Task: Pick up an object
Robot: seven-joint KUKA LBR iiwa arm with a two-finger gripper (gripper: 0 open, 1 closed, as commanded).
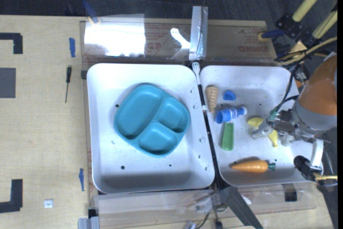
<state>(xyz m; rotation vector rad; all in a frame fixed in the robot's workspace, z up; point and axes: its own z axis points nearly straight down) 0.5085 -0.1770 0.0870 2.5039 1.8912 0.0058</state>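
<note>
Two white bins are seen side by side on the bench. The left bin (102,169) is occupied by a blue divided plate (152,118), set near its middle. The right bin (252,73) is taken as the landmark. At its upper left, close against the wall shared with the left bin, a tan cone (213,96) is found. Just right of the cone a small blue piece (229,96) is seen, and below that a blue bottle (230,114) lying on its side. Under the bottle, a green block (228,136) is set upright in the view. Near the bin's lower edge an orange carrot (250,166) lies lengthwise. Right of the bin's middle, a yellow object (256,123) is noted, with another yellow piece (274,138) just beside the gripper (280,130). The arm (320,99) is reached in over the bin's right side. How far the gripper is parted cannot be told, and no object is seen held.
</note>
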